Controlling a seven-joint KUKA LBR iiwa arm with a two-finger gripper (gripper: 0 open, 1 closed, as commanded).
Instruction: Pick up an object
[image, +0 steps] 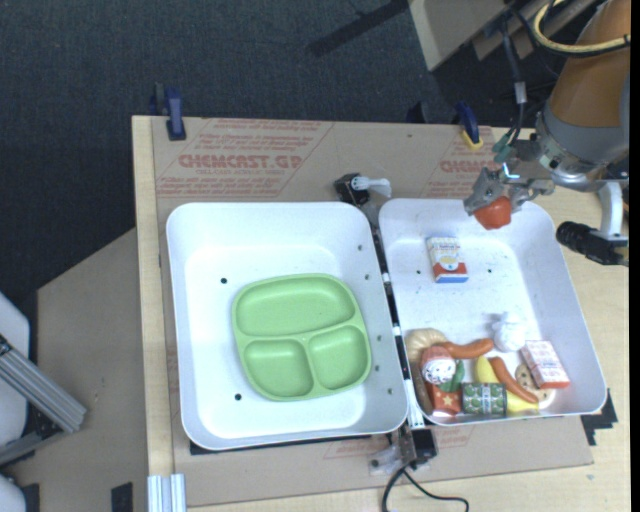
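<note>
The hand (497, 196) hangs over the far edge of the right bin (570, 290), pinching a small red-orange toy (493, 213) that looks light, smooth and probably slippery, so a grip across its middle seems safest.

Grey arm (585, 140) showing a broad orange band above the wrist — pale metal gripper (497, 195) beneath, thin cables looping up past the band.

Pale green divided tray (298, 336) in left white bin (190, 300), red object (493, 212) at the grey gripper (497, 192), red-white-blue small box (446, 259), brown printed cardboard (240, 155)
</note>
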